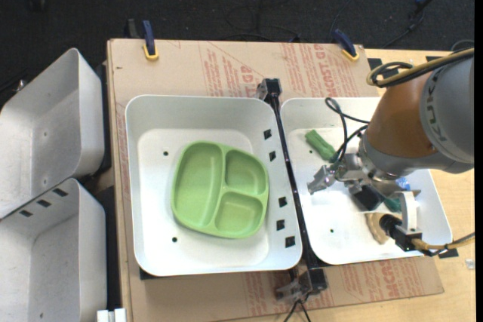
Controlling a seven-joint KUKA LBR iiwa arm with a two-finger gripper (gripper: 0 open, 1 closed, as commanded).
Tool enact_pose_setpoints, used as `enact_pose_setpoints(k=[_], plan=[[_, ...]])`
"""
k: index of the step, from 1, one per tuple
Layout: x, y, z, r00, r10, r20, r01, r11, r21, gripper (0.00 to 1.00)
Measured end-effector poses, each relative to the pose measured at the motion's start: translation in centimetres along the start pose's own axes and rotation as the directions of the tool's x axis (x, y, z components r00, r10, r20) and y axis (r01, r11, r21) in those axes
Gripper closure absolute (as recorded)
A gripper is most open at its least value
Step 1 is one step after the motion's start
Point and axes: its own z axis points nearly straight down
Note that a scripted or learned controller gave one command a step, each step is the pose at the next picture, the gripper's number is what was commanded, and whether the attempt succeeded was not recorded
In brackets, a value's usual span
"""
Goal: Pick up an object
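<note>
The right bin (332,237) holds a green stick-shaped object (320,144) near its far left. A tan object (376,227) lies by the near edge, and small blue (404,183) and dark green (395,202) pieces sit partly under the arm. My gripper (327,179) is low over the bin's left middle, just on the near side of the green stick. I see nothing held in it. The grey arm with its orange band (400,124) hides the bin's right part.
A light green divided plate (220,189) lies in the left bin (151,237). A black divider (285,177) runs between the two bins. Two white bins (45,162) stand off the bench at the left. Cables hang around the wrist.
</note>
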Motion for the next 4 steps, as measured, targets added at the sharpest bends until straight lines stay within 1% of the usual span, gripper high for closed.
enact_pose_setpoints(k=[1,2,3,4], plan=[[0.0,-0.4,-0.3,1.000,0.003,-0.002,-0.003,1.000,0.015,1.00],[0.1,-0.8,-6.5,1.000,-0.002,-0.002,0.002,1.000,0.011,1.00],[0.4,-1.4,-12.3,1.000,-0.003,-0.001,0.003,1.000,0.011,1.00],[0.4,-1.3,-15.0,1.000,-0.003,-0.001,0.003,1.000,0.012,1.00]])
